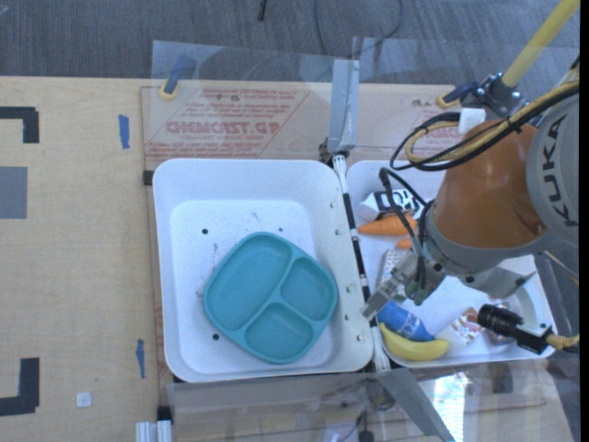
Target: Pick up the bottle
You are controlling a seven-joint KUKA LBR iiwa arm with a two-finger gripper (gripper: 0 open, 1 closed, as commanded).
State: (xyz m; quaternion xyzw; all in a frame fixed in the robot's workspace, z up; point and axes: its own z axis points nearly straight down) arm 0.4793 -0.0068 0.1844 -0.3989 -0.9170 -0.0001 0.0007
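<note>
Right bin (543, 343): mostly hidden under the arm (488, 191). Bottle (401, 319): blue, partly covered, beside a banana (414, 346). Gripper (398, 288): directly over the bottle; grip cannot be made out.

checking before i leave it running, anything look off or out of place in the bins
Nothing looks spilled or broken. The teal divided plate lies skewed in the left bin. In the right bin, the carrot, banana and blue bottle lie crowded under the gripper.
</note>
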